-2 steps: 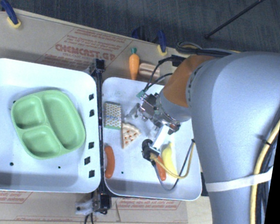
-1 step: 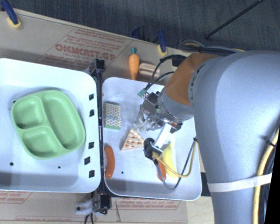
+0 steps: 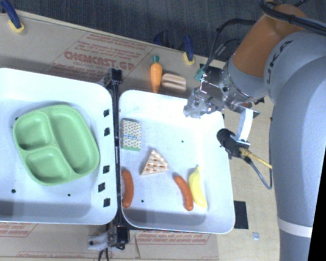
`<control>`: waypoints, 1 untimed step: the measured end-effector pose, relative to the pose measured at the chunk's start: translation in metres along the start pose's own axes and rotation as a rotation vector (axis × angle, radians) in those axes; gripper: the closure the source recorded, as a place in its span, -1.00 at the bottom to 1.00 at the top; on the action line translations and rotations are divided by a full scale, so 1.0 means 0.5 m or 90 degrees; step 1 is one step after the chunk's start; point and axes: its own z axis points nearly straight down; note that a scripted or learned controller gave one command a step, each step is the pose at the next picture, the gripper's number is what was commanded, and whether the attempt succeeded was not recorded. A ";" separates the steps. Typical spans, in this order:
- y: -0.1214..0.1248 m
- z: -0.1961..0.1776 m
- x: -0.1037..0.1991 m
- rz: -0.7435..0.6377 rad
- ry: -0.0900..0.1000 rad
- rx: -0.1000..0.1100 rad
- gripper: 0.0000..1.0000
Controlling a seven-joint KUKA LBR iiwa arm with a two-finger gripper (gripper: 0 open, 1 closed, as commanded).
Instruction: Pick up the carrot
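Cardboard (image 3: 101, 54) behind the bins bears the small orange green-topped carrot (image 3: 155, 74); gripper (image 3: 196, 109) grip unclear

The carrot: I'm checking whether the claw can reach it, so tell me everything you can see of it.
The carrot is a small toy, orange body with a green top, looking like smooth plastic. It lies outside both bins on the cardboard, just beyond the right bin's far rim, green end pointing away from the bin. A tan and pink sandwich-like toy sits close beside it on its right; contact is unclear. The claw is apart from it, over the right bin's far edge.
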 end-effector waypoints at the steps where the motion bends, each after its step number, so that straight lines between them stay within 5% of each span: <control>1: -0.144 0.093 0.201 0.008 0.000 0.003 1.00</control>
